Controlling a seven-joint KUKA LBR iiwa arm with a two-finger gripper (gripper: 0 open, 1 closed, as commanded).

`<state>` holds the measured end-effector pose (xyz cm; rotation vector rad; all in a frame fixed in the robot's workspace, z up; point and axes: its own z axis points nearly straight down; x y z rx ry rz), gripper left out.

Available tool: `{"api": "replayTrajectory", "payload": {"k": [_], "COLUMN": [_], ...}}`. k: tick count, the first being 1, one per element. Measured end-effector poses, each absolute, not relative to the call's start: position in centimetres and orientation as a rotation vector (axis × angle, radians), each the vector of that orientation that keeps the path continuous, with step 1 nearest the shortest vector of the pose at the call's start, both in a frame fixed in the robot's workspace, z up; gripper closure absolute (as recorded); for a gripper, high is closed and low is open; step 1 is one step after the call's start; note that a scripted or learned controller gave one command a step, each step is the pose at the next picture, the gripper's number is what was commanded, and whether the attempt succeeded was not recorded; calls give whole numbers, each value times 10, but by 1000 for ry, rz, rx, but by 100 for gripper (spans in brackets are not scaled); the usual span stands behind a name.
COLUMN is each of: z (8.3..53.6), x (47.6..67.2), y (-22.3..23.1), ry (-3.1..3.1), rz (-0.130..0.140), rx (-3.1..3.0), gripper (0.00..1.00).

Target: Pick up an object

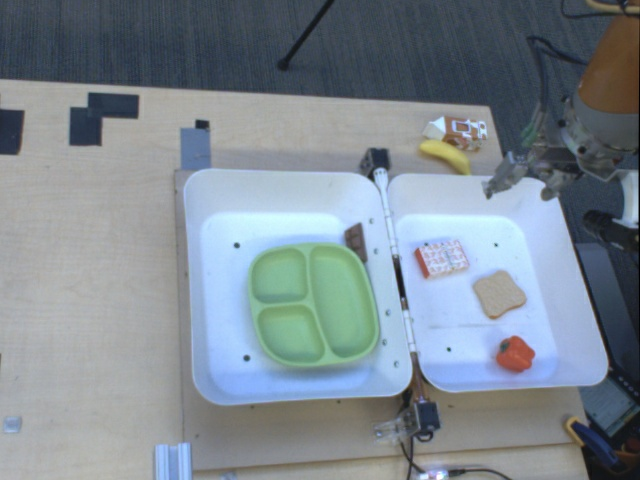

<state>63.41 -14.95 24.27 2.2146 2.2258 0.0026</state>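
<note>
A: Where does the gripper (pixel 522 175) stand?

B: It hangs over the far right corner of the right bin (pixel 560 363), at the end of the grey arm (pixel 610 78) that comes in from the right. Its two fingers are spread apart, with nothing between them.

A: So how far along is the pick?

B: By the look of it, nothing is picked yet. Every piece lies on a bin floor, and the gripper is well apart from all of them. What is left is the whole grasp: go down over one thing, close on it, lift it.

A: What does the right bin hold?

B: A red and white packet (pixel 442 259) near the middle, a slice of bread (pixel 498 294) just to its right, and a red pepper (pixel 515 354) nearer the front edge.

A: And the left bin (pixel 215 268)?

B: A green divided plate (pixel 314 306) with three compartments, and a small brown piece (pixel 354 236) just beside its far rim.

A: Anything outside the bins?

B: A banana (pixel 444 155) and a small carton (pixel 457 129) lie on the bench (pixel 90 288) behind the right bin.
</note>
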Motion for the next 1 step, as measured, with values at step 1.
{"api": "replayTrajectory", "payload": {"k": [1], "z": [228], "x": [540], "y": [-188], "ry": [2223], "rz": [0], "rx": [2217], "gripper": [0]}}
